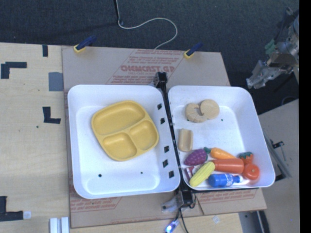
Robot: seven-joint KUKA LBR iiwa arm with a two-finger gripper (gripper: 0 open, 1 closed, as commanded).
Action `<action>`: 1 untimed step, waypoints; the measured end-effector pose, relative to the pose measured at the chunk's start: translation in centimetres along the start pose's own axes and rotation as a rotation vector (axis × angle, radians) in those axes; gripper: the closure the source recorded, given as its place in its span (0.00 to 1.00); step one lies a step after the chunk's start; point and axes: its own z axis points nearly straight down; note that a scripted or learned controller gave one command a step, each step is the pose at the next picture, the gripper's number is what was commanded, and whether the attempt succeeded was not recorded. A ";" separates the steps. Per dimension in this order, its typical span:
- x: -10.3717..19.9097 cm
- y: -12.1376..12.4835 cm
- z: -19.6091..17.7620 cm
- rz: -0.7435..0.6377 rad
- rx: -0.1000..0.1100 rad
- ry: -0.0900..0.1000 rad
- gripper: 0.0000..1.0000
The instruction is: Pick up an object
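The gripper [262, 76] hangs outside the right bin's [252, 106] far corner, grip state unclear; next, descend onto the corn [202, 174].

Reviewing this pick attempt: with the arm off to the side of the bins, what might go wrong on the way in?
1. The toy foods in the right bin's near corner are packed together: corn, grapes, carrot, tomato and blue bottle touch or overlap, so a grasp may catch two or slip.
2. The gripper sits outside the bin's far right corner and might clip the rim.
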 end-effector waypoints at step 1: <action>-5.7 -4.5 4.1 0.004 0.003 0.000 1.00</action>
